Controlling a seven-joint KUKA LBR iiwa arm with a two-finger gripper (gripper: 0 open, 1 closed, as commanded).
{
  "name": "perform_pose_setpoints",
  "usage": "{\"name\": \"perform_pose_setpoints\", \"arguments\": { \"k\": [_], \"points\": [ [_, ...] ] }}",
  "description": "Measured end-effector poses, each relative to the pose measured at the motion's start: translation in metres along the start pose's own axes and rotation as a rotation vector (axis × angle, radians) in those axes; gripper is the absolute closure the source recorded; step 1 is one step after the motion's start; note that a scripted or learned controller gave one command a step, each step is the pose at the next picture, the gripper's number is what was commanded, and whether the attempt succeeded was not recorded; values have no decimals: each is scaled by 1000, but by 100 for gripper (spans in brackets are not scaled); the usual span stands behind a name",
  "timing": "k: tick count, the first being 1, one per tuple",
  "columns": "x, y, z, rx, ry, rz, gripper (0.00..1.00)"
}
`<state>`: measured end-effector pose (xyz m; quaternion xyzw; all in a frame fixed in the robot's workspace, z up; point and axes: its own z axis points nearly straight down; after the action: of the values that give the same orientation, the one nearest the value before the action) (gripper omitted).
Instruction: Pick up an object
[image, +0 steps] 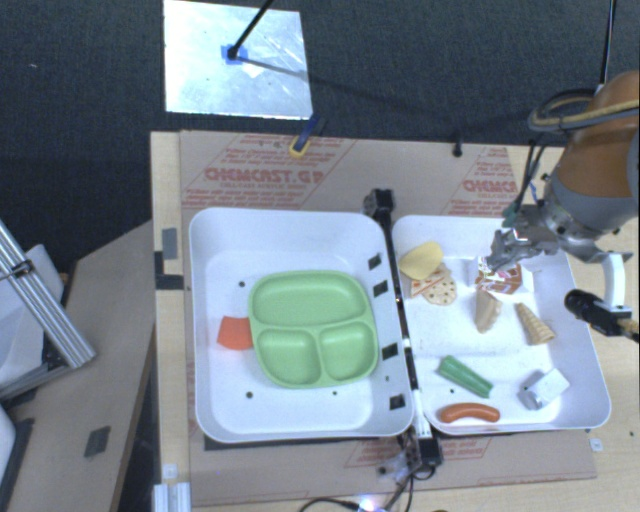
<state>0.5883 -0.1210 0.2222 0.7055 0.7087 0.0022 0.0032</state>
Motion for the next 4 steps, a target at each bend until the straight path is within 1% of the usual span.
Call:
{"name": "perform_pose_setpoints", "arguments": {
  "k": [1,2,3,4],
  "points": [
    [56,2,8,6,4,-5,100],
    [107,18,10,5,3,-6,100],
    [154,29,1,4,4,-5,100],
    [209,30,6,5,3,-5,100]
  ]
}}
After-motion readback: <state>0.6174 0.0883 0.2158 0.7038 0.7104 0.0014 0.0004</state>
